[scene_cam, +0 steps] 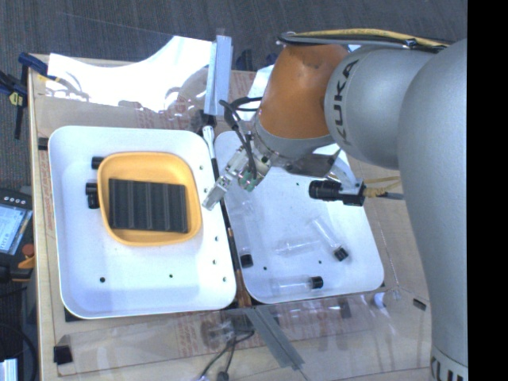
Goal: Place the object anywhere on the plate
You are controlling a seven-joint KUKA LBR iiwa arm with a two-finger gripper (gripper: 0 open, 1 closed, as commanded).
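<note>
Yellow plate [151, 165]: at 9 o'clock from my gripper [216, 194].
Fingers: I cannot tell their state.
Risk: release over the bin [208, 288] wall, missing the plate.

Bright, even overhead light washes the two shallow white plastic bins [135, 292] nearly to glare, and the clear plastic sheet [119, 78] at the far edge of the desk blows out to pure white. Shadows are soft and faint. The picture is slightly soft overall, with the large grey and orange robot arm [373, 94] nearest the lens least sharp.
</note>
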